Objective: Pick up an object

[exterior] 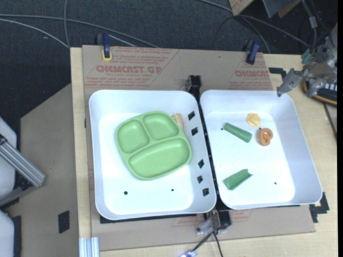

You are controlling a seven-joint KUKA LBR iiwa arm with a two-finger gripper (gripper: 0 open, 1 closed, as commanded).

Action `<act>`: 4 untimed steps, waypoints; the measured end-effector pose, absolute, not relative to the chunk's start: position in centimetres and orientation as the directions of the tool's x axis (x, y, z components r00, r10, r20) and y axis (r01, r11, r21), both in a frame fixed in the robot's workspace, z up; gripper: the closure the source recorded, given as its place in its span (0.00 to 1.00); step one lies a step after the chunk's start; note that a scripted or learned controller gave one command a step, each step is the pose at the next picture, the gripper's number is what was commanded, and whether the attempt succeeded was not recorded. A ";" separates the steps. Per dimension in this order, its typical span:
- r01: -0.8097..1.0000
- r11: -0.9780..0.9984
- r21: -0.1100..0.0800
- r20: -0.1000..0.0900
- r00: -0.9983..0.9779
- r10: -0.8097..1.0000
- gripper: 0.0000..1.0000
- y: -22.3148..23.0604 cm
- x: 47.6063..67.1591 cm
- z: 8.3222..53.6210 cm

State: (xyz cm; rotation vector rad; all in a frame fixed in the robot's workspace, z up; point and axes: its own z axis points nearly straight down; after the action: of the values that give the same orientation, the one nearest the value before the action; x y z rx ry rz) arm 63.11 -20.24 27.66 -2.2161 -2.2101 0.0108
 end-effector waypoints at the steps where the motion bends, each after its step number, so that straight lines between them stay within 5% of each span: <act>1: 1.000 0.001 0.000 0.000 -0.001 1.000 0.00 -20.2 63.3 28.4; 4: 1.000 0.002 -0.006 0.002 -0.002 1.000 0.00 -18.9 63.6 11.9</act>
State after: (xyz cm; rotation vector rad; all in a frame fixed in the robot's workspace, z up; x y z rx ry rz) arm 63.62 -18.86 11.94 -2.2152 -2.2197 0.0045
